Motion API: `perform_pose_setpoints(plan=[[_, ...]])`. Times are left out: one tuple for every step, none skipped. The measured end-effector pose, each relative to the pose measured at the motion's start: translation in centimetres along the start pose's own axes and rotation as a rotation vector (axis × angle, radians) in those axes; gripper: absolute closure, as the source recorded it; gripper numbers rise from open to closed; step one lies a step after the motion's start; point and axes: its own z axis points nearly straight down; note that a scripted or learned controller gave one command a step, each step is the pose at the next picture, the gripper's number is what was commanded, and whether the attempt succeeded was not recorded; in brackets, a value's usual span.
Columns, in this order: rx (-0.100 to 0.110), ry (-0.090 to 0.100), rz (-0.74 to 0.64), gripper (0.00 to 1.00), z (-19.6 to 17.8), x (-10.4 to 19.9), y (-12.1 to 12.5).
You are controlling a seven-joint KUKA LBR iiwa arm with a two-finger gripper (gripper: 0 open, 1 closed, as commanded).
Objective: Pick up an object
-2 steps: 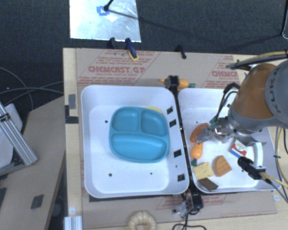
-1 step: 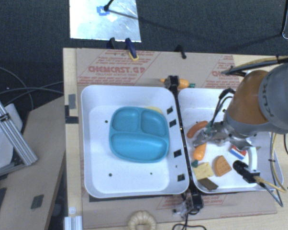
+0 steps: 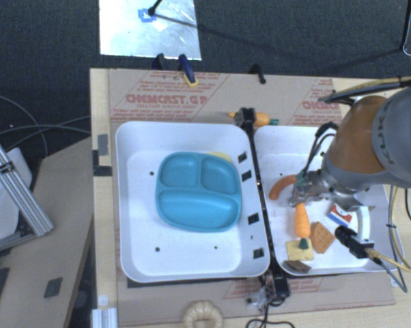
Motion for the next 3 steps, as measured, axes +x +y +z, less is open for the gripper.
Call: perform_pose_setpoints(plan=[[-0.006, -0.002, -0.004, 1.0, -6.3, -0.4, 0.5], [-0.002, -0.001, -0.004, 1.0, -10.8, -0.1, 0.0], [-0.002, -0.001, -0.005, 1.0, -13.1, -0.1, 0.1]])
